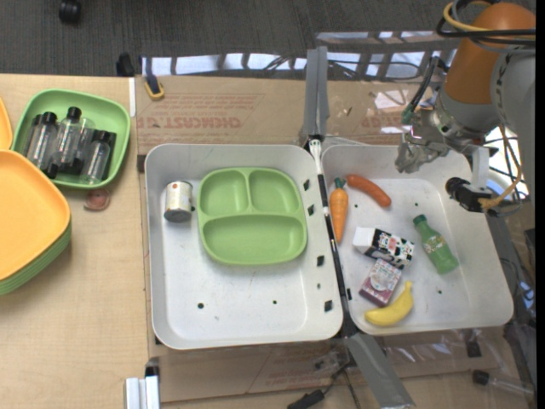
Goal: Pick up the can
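Note:
The can (178, 201) is a small silver cylinder lying on its side at the left edge of the left bin (247, 313), just left of a green divided plate (252, 214). My gripper (411, 159) hangs over the far edge of the right bin (477, 301), well to the right of the can, with nothing seen between its fingers.
The right bin holds a carrot (338, 210), a red sausage (369, 189), a green bottle (435, 244), a black-and-white carton (385, 245), a small packet (381, 281) and a banana (391, 307). On the bench at left stand a green tray of vials (71, 137) and orange plates (27, 220).

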### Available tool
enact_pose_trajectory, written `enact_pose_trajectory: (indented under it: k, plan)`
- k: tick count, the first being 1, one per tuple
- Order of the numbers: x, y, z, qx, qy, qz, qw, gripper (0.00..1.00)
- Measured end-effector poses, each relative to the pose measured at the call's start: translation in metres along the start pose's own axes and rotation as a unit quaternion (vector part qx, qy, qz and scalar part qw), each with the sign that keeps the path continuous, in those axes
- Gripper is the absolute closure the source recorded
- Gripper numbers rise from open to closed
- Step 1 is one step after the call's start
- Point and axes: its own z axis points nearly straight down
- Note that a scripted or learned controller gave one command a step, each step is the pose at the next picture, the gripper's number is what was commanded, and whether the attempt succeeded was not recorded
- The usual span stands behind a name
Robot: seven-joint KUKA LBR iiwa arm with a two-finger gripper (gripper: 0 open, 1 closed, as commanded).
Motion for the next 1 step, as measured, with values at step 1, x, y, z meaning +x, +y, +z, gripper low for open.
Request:
enact_pose_trajectory:
  k: [1]
  plan:
    - [0.0426,-0.0187,-0.0436,0.0,0.0,-0.06,0.9982,1.0]
